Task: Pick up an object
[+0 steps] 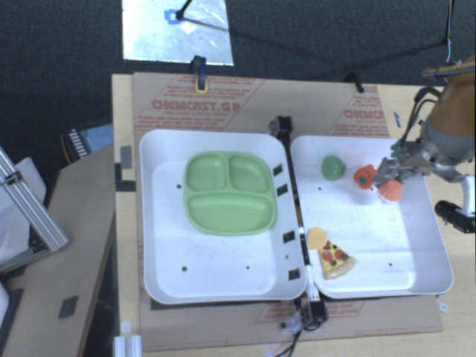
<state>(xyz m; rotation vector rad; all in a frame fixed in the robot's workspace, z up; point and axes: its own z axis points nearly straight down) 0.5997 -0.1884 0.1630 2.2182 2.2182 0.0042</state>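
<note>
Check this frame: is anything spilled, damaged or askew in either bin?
Nothing stands out. The green divided plate lies flat in the left bin; the green ball, orange toy and pizza slice lie separately in the right bin.

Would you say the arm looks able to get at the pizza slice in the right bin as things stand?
Probably yes: the pizza slice lies alone near the right bin's front left corner, nothing on top, with the tool over that bin.
</note>
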